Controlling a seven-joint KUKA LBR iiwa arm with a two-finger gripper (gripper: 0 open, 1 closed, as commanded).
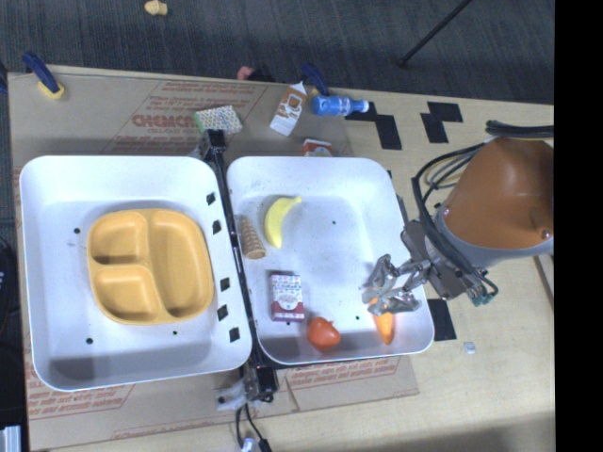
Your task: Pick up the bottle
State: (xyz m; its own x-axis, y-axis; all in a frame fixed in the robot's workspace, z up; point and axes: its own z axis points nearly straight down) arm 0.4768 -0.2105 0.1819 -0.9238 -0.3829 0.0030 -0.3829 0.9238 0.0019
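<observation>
- Two shallow white bins are set side by side on a cardboard-covered bench (pixel 141 111), the left bin (pixel 42 252) next to the right bin (pixel 377 186).
- The arm (pixel 499 201), with its orange band, is seen reaching in from the right, over the right bin's right rim.
- A yellow divided tray (pixel 151 264) is laid in the middle of the left bin.
- The gripper (pixel 388 290) is held low inside the right bin, near its lower right corner; nothing is seen between its fingers, and whether they are spread or closed cannot be told.
- A banana (pixel 279 218) is placed in the upper left part of the right bin, just beside a brown cone-shaped item (pixel 252 237).
- A small red and white box (pixel 286 296) is laid lower in the same bin.
- A red tomato-like item (pixel 323 333) is found near the bin's bottom wall.
- A small orange item (pixel 385 326) is seen just below the gripper.
- The bottle (pixel 336 105), blue, is laid on its side on the bench beyond the right bin, outside it and well apart from the gripper.
</observation>
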